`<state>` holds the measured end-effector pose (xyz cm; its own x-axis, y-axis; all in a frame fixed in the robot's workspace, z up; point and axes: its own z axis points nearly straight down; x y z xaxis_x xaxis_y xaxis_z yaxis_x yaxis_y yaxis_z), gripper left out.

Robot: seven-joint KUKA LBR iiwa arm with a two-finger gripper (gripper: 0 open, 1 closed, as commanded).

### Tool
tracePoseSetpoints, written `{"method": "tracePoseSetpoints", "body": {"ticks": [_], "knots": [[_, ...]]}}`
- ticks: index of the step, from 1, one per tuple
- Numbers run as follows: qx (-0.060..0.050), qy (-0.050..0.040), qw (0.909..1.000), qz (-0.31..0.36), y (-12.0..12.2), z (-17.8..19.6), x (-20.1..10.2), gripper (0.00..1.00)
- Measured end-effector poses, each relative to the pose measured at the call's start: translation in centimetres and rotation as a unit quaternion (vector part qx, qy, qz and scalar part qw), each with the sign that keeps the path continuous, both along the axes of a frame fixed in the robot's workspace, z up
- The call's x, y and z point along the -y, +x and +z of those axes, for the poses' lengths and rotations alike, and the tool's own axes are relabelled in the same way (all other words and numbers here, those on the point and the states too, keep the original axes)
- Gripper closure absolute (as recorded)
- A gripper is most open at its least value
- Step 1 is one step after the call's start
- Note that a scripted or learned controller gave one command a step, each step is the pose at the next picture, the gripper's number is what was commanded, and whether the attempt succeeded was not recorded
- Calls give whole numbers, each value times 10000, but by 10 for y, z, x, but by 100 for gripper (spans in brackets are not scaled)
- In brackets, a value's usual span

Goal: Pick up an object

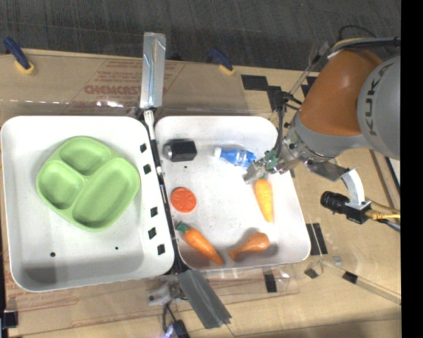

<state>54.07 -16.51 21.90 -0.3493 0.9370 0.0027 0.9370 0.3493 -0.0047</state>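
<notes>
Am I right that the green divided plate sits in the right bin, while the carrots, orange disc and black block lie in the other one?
Not quite: the camera view shows the green divided plate in the left bin. The carrots, orange disc and black block lie in the right bin.

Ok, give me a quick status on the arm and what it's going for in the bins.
Gripper low in right white bin, at top end of yellow-orange toy carrot. Nothing visibly held. Blue-and-white bottle close beside it.
</notes>
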Motion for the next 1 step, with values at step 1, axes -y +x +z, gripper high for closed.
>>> {"method": "tracePoseSetpoints", "body": {"ticks": [1], "knots": [[22,-12,9948,-1022,1,84,10,100]]}}
